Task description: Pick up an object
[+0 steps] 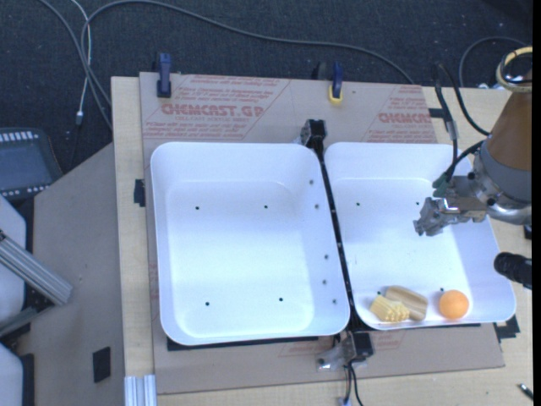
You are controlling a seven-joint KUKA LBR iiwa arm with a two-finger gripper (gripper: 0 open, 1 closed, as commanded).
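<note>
We see three small things in the right bin (397, 172), all on the near side of the pincer (427, 224): an orange ball (454, 304) nearest below it, then a tan oblong piece (408, 296) and a yellow corn-like piece (389, 310) touching each other, off toward the left bin (241, 163). The pincer hangs above the bin floor, grasping nothing; we cannot tell whether it is released or clenched.

Two shallow white plastic bins sit side by side on the worktop (127, 227). The right bin (380, 176) holds, along its near edge, a yellow corn cob (389, 310), a tan oblong piece (408, 296) touching it, and a small orange ball (454, 304) further right.
</note>
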